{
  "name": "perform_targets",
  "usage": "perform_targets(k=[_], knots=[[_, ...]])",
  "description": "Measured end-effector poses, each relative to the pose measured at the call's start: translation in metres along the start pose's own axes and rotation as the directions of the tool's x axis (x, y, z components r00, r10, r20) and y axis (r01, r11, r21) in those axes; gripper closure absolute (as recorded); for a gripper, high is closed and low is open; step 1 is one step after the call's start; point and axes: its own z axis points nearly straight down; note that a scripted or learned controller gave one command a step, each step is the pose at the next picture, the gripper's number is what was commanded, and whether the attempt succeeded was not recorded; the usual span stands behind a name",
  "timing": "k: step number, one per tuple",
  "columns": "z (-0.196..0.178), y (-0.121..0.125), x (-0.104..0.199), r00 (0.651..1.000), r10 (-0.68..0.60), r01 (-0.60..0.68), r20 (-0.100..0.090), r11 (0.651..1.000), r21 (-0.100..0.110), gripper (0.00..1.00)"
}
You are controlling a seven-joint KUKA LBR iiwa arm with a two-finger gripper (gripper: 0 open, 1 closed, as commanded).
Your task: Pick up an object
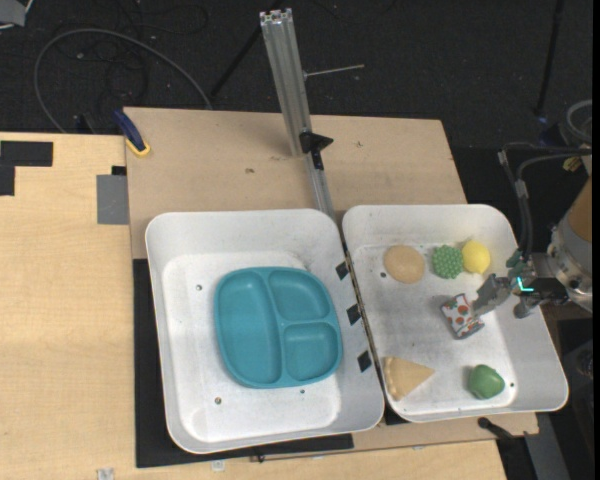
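Note:
The right bin (525,358) holds several small objects. A tan round piece (404,264), a green bumpy ball (446,261) and a yellow ball (476,257) sit along its far side. A tan wedge (407,376) and a green piece (487,381) lie near its front. A small grey and white toy with red spots (461,316) lies in the middle right. My gripper (508,298) hangs over the bin's right edge, open, with nothing between its fingers. Its left finger (490,292) is just right of and above the spotted toy.
The left bin (180,268) holds a teal divided plate (277,325). A metal post (290,88) stands on the bench behind the bins. Black clips (352,313) sit along the seam between the bins.

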Motion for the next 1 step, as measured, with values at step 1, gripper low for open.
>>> perform_targets(k=[1], knots=[[-0.0007,0.0004,-0.0001,1.000,0.000,0.000,0.000,1.000,-0.002,0.00]])
